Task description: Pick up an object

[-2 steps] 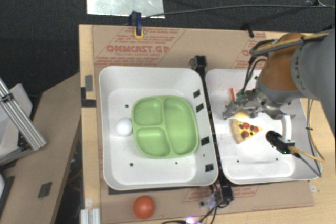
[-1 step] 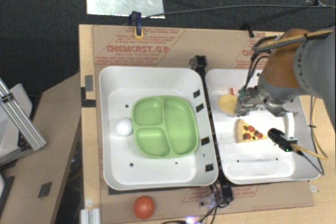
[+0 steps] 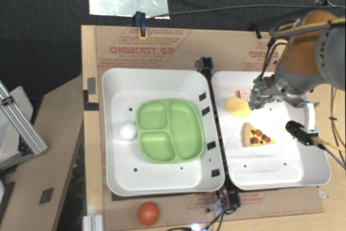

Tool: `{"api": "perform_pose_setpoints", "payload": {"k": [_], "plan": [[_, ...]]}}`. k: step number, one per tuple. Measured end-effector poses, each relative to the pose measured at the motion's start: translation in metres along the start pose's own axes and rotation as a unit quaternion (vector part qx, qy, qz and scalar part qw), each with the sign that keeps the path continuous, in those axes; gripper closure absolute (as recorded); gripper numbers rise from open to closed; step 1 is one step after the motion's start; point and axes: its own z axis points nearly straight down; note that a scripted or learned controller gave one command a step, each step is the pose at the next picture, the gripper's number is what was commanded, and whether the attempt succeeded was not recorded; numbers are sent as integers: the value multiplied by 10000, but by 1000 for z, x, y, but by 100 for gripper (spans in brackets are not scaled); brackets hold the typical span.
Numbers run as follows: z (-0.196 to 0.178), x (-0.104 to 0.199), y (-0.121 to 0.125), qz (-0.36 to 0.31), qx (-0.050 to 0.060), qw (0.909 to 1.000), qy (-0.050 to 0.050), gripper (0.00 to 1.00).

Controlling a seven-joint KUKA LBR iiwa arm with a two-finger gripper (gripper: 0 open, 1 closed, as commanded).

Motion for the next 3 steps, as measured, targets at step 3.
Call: {"api": "perform_pose_setpoints", "payload": {"k": [3], "plan": [[-58,51,3,-22,29,10000,14,100]]}}
